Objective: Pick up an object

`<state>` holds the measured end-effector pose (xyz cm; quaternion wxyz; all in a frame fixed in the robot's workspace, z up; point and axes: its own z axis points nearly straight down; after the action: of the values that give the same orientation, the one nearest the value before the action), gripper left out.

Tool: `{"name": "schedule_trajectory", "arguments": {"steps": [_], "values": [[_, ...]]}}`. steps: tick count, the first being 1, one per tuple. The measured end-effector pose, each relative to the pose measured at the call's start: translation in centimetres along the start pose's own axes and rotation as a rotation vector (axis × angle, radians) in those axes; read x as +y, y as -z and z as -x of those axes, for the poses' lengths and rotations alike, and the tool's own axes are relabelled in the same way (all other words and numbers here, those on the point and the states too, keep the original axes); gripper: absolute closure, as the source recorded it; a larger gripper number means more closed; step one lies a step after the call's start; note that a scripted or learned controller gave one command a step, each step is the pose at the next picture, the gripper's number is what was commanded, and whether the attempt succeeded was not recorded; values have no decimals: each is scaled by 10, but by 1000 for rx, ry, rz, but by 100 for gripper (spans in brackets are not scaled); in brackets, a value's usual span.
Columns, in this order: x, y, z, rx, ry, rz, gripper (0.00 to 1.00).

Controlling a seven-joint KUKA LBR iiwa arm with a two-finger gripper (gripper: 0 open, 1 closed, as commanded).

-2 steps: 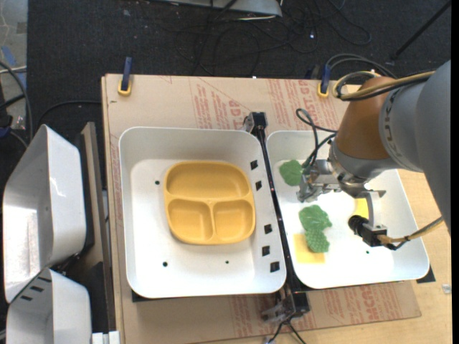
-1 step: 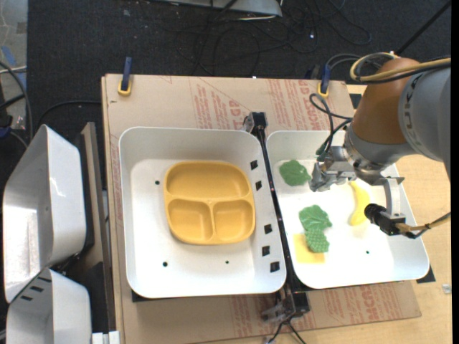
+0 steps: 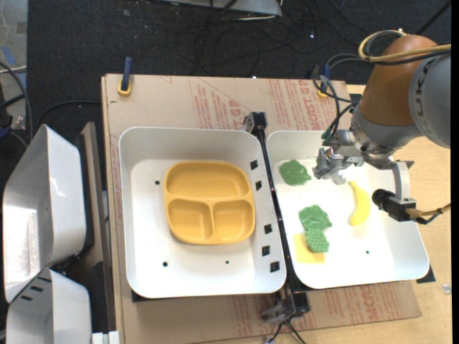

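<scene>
My gripper hangs over the upper part of the right bin, just right of a flat green leaf-like piece. A yellow banana lies lower right of the gripper. A green bumpy piece rests partly on a flat yellow square near the bin's front left. Nothing shows between the gripper's tips.
The left bin holds a yellow divided tray. A black divider with clips runs between the bins. White tubs stand at the far left. Cables trail from the arm at the right.
</scene>
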<state>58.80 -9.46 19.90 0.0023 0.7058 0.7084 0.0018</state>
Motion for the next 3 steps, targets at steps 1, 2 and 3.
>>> {"name": "schedule_trajectory", "arguments": {"steps": [1,2,3], "values": [[1,13,0,0,-1,-3,100],[15,9,-54,2,5,-4,100],[31,15,-109,2,5,-3,100]]}}
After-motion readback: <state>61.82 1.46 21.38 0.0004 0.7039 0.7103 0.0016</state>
